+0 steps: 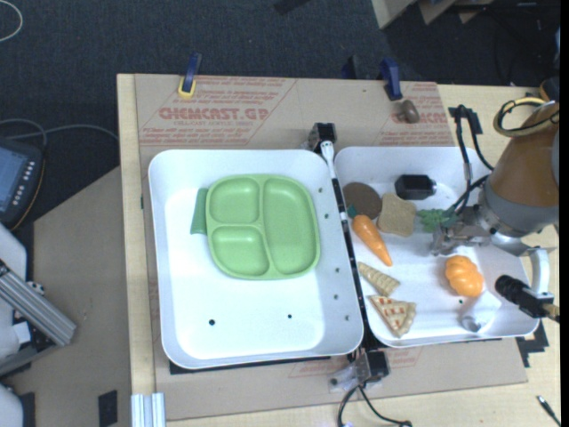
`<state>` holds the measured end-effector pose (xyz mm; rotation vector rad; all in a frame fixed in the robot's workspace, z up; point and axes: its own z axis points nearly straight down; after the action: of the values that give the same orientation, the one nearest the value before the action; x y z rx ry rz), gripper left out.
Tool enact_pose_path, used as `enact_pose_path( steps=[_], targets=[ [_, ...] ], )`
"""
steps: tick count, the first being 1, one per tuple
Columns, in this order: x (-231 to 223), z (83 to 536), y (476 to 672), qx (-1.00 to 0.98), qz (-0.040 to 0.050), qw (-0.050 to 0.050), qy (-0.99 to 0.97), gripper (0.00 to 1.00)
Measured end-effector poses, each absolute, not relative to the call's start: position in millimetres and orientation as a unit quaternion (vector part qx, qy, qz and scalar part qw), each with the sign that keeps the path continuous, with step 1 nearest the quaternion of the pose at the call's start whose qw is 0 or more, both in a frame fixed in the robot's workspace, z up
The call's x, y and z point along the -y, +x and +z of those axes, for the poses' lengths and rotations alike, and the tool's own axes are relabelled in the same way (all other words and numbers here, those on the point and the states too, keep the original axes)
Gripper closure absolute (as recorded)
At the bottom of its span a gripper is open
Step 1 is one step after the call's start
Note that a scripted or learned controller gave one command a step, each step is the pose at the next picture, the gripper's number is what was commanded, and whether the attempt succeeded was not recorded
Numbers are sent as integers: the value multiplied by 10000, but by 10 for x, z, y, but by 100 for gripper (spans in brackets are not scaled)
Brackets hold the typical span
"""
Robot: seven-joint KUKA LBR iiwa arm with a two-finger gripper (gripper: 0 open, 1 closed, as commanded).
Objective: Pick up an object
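- Camera view: desk (267,105) covered with brown printed cardboard; two white bins side by side on it.
- Left bin (178,310), centre-left of frame: holds a green divided plate (262,225) with three compartments, lying flat toward the bin's upper half. A darker green edge shows beneath the plate's left side.
- Right bin (373,163), centre-right of frame: holds several small items.
- Orange carrot (372,238) lies at a slant near the bin's left wall.
- Brown round piece (362,198) sits just above the carrot; tan block (398,216) touches its right side.
- Black item (414,186) lies near the bin's upper edge, apart from the rest.
- Two wedge-shaped patterned pieces (391,311) lie at the bin's lower left.
- Orange round fruit (463,275) sits at lower right of the bin.
- Small green item (433,218) lies right of the tan block, beside the gripper.
- Arm (524,176) enters from right of frame; gripper (452,236) hangs low over the right bin, between the green item and the orange fruit.
- Gripper state: cannot tell; nothing is seen clamped.
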<state>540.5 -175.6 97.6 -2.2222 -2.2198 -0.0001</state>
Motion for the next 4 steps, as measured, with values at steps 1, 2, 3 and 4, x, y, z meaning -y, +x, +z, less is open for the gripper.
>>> enact_pose_path(
  steps=[1,2,3,4],
  targets=[
    [1786,1417,5374,7067,-10,-28,-7075,100],
    [1783,2039,5458,7077,-18,-39,-7065,100],
    [1784,2266,5469,7074,-12,-27,-7068,100],
    [1204,2351,5518,7096,-14,-1,-7046,100]
  ],
)
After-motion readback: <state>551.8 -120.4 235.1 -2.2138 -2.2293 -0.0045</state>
